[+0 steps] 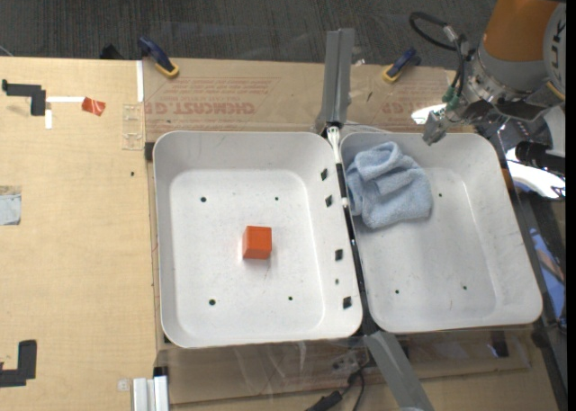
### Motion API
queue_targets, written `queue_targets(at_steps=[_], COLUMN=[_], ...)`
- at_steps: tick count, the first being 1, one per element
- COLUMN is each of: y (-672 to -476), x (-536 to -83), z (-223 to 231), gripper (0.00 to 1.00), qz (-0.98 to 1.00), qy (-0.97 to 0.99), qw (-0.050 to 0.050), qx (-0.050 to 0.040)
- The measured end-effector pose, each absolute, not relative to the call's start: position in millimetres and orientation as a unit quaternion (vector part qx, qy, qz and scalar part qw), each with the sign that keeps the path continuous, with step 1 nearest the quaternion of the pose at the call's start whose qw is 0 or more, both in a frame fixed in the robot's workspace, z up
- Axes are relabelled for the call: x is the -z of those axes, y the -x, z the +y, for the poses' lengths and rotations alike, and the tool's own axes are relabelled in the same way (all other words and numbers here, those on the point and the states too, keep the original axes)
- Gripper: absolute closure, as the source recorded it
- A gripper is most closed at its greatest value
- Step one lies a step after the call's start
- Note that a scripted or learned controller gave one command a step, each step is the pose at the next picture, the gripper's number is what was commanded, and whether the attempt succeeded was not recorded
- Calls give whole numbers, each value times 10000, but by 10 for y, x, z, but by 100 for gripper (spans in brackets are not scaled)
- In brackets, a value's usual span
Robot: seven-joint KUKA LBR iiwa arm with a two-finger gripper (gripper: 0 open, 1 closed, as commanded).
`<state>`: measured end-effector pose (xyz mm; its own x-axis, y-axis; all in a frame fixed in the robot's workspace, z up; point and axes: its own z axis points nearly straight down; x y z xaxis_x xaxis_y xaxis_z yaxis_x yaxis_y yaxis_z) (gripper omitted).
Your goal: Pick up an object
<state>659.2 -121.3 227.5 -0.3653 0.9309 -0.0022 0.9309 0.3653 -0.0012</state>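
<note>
Above the far right corner of the bench, the grey arm (526,4) with its orange band hangs over the back rim of the right-hand bin, its gripper (441,126) poised just past the bin's upper edge. From where I stand its tip is small and dark against the cardboard, and I cannot tell how it is set, whether spread or closed; nothing visible is caught in it.

The surface (72,220) itself is pale wood on the left and brown cardboard at the back, with two shallow white bins side by side. The left bin (180,310) carries one thing, a small orange block (257,243) sitting squarely near its middle, well apart from every wall. The right bin (504,292) holds a crumpled pale blue cloth (387,186), bunched against the upper left part of that bin, close to the divider between the two.

I would say the job is at its very start: the approach, with nothing lifted yet. The cloth is the nearer candidate, lying near the gripper, to its left and toward the front. The next move seems to call for a shift over the cloth's highest fold, a straight descent, and a pinch on a bunched ridge rather than a flat part. The block would demand a long reach across the divider and a squarer alignment.
</note>
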Motion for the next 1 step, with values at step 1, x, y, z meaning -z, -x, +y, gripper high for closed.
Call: queue_targets(at_steps=[1], y=[-6588], x=[-1965], z=[-1459], gripper=[100], qz=[8243], qy=[-5661], qw=[3], qx=[12])
